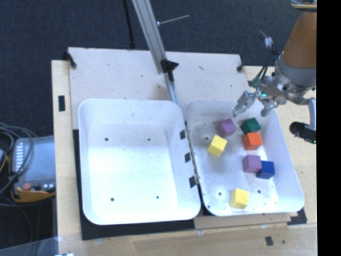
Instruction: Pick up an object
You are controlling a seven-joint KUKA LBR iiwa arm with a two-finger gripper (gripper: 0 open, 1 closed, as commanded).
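Seven small blocks lie loose in the right bin; green block and purple block sit nearest the gripper. Its fingers are spread, holding nothing, poised above them, likely lining up a descent.

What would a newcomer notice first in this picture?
The coloured blocks in the right bin: two yellow, two purple, a green, an orange and a blue. Next the arm at the upper right, its open pincer above the bin's far end.
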